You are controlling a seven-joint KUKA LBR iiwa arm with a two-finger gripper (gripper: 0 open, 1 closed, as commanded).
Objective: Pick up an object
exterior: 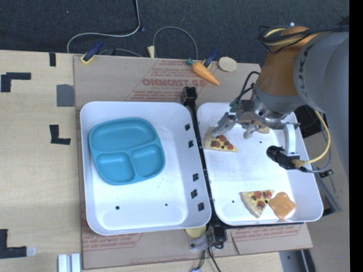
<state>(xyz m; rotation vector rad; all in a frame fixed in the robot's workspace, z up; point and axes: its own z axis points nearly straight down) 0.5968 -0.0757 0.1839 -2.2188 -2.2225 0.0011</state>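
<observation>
Cardboard with red printing covers the light wood bench (pixel 34 169), and the two shallow white bins sit on it side by side with a black clip strip running between them. Closest to the camera, in the near corner of the right bin (pixel 306 174), there's a pizza slice (pixel 255 200) with little red toppings, and a lumpy orange piece (pixel 282 205) that looks like a bread roll or nugget is touching its right side. The left bin (pixel 136 217) holds a smooth teal plastic divided plate (pixel 127 150), rounded corners, three compartments, lying flat. Further back in the right bin is a second pizza slice (pixel 221 144), flat wedge shape, near the divider. The gripper (pixel 237 124) is right over it with its two fingers spread apart, left finger tip just at the crust edge of that slice, nothing pinched between them as far as I can see. Grey arm with the orange band comes in from the right and blocks the back right corner of that bin. Behind the bins, out on the cardboard, there's a toy carrot (pixel 205 72) and a pale round disc (pixel 227 64), well apart from the gripper. Cables loop across the dark floor at the very back.
</observation>
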